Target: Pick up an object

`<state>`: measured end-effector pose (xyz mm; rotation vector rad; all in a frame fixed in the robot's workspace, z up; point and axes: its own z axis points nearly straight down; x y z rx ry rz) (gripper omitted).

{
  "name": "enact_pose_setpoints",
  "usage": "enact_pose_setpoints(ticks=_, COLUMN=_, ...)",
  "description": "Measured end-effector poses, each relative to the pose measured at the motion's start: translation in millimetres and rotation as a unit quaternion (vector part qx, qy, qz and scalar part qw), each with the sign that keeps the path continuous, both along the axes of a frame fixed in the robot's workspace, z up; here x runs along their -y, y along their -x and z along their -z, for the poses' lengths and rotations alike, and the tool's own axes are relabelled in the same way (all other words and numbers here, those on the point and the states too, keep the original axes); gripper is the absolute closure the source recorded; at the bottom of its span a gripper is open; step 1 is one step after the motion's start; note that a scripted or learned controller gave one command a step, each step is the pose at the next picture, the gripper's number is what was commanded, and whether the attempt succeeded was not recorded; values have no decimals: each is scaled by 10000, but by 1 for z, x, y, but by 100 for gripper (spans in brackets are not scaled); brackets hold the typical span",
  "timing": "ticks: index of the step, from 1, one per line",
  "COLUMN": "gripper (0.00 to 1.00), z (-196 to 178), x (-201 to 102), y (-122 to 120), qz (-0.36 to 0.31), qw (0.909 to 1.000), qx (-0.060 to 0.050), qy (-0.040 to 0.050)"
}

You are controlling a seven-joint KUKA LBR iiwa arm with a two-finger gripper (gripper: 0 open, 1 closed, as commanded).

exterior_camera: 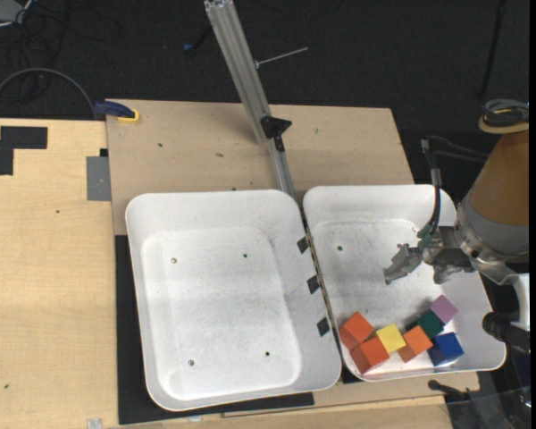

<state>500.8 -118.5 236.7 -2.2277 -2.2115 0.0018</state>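
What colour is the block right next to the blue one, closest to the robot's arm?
Purple, seen in the camera view.

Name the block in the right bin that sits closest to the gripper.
The purple block, at the cluster's upper right, lies just below the gripper; the orange, yellow, green and blue ones sit farther down.
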Motion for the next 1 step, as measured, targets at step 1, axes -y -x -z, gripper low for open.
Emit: enact_pose_setpoints(ticks=1, gripper=0, z=54, x=4, y=-115, qz=-55, qw=10000, qx=12, qy=7)
